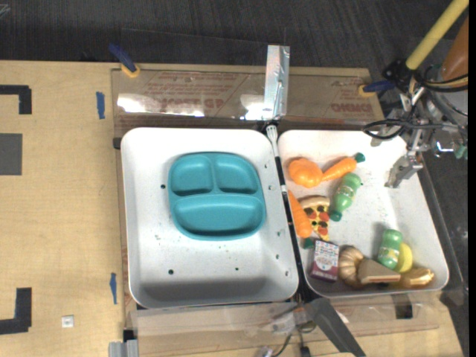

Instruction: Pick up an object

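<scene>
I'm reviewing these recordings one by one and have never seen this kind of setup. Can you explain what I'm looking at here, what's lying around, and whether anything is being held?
One camera above a bench looks down at a slant. The robot arm reaches in from the right; its gripper hangs over the right bin's upper right part, with nothing between its fingers. Whether they are open is unclear. The left bin holds a teal divided plate. The right bin holds toy food: a carrot, a green bottle, a pizza slice, a small carton, and more pieces in the lower right corner. The job is to pick up one object; none is lifted yet.
</scene>
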### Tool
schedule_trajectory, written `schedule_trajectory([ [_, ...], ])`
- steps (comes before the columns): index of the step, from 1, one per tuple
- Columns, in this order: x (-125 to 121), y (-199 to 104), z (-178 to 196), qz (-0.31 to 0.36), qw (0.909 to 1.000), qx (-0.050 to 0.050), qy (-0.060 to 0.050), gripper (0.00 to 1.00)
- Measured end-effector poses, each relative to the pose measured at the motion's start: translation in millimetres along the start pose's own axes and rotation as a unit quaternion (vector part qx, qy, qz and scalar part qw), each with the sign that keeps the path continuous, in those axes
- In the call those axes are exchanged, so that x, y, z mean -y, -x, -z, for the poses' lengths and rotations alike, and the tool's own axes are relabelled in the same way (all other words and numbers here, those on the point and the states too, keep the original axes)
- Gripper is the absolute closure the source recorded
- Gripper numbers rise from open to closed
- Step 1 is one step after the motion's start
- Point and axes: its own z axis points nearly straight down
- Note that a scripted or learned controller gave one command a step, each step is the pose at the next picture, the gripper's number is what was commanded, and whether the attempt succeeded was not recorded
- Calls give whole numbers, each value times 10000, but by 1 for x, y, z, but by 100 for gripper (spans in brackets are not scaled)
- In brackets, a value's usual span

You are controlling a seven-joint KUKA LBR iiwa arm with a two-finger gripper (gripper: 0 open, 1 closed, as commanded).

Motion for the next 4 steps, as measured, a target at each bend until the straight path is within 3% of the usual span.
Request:
schedule_trajectory([
  [1, 5, 21, -99, 13, 10000, -52, 18, 0],
  [2, 0, 19, -163, -124, 9999, 5, 1, 0],
  [3, -33, -15, -163, -299, 9996, 13, 5, 0],
  [4, -34, -12, -150, -290, 9996, 68, -5, 100],
])
